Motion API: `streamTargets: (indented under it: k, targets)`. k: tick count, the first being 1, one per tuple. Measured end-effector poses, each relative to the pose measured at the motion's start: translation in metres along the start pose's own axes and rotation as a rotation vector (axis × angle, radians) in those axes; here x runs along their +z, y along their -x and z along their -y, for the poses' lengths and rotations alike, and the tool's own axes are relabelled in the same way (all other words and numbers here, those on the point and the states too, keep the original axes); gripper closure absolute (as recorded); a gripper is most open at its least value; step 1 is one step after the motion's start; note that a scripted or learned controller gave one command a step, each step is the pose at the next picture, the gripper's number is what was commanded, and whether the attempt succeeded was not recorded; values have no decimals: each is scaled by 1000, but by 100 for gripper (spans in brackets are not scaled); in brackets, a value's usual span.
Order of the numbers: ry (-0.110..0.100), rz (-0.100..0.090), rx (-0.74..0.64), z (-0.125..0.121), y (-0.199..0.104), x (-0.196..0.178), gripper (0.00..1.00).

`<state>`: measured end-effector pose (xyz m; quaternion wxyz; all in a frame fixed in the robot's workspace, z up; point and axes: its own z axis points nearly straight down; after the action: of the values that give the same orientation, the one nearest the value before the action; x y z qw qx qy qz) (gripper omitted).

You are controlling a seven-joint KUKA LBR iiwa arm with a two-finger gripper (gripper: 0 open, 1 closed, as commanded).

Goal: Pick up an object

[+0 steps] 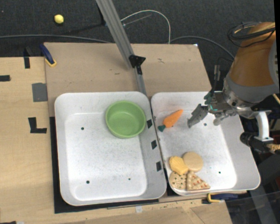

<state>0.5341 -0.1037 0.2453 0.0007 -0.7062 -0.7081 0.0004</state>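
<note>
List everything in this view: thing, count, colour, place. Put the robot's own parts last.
bowl: 1, green, upper right part of the left bin.
toy carrot: 1, orange with a green tip, upper left of the right bin.
plate of food pieces: 1, tan and yellow pieces, near front left corner of the right bin.
bins: 2, white, side by side on the bench.
ball: 1, yellow, on the dark floor beyond the bench.
pole: 1, grey, slanting down to the bins' far edge.
cables: dark and white, beyond the bench.
gripper: 1, grey, over the right bin, right of the carrot, holding nothing.
arm: 1, orange and grey, at right.
</note>
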Motion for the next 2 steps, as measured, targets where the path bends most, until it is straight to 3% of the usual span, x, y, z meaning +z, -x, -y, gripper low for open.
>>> streamTargets:
  k: [1, 2]
  targets:
    - [0, 0, 0, 0, 0, 0, 0]
    - [-5, 0, 1, 6, -2, 45, 0]
